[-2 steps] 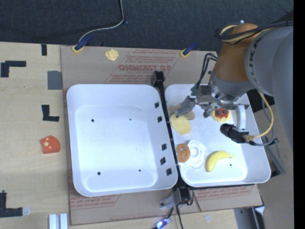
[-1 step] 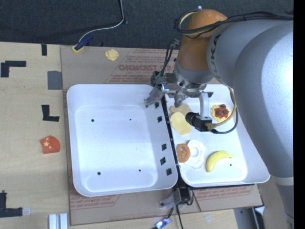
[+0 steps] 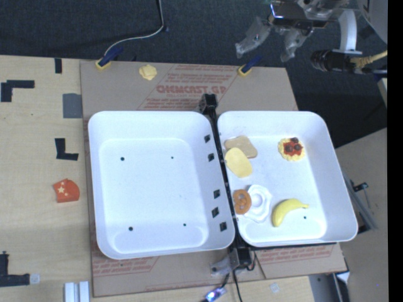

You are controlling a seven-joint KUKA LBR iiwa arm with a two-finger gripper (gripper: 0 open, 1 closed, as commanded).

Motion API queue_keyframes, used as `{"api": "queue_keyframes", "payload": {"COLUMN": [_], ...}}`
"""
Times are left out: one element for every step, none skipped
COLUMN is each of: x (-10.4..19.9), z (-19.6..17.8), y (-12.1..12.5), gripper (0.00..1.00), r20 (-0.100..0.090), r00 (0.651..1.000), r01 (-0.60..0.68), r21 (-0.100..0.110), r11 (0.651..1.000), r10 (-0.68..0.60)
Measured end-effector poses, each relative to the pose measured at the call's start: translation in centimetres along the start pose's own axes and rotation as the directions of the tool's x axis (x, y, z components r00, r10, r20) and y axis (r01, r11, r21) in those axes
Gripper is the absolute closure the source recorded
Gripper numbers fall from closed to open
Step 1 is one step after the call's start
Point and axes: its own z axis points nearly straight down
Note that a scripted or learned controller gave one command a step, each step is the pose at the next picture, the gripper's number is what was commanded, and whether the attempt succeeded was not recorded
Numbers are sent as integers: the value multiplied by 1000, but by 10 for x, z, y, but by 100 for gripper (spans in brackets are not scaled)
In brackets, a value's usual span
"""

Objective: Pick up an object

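Cardboard-topped bench (image 3: 189,87) under me, two white bins side by side. Right bin (image 3: 327,168) carries a banana (image 3: 288,211), its long axis slanting up to the right, plus a fried egg (image 3: 258,201), a tan slice (image 3: 242,146) and a small tart (image 3: 291,148). My pincer (image 3: 272,40) hangs above the bins' far side, fingers spread, gripping nothing.
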Motion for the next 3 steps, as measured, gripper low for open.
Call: {"api": "queue_keyframes", "payload": {"x": [1, 92, 208], "z": [1, 124, 72], "y": [-1, -91, -94], "gripper": [100, 100, 100], "r20": [2, -2, -7], "r00": [1000, 1000, 1000], "r01": [1, 8, 13], "r21": [20, 38, 17], "r11": [1000, 999, 1000], "r10": [-1, -7, -13]}}
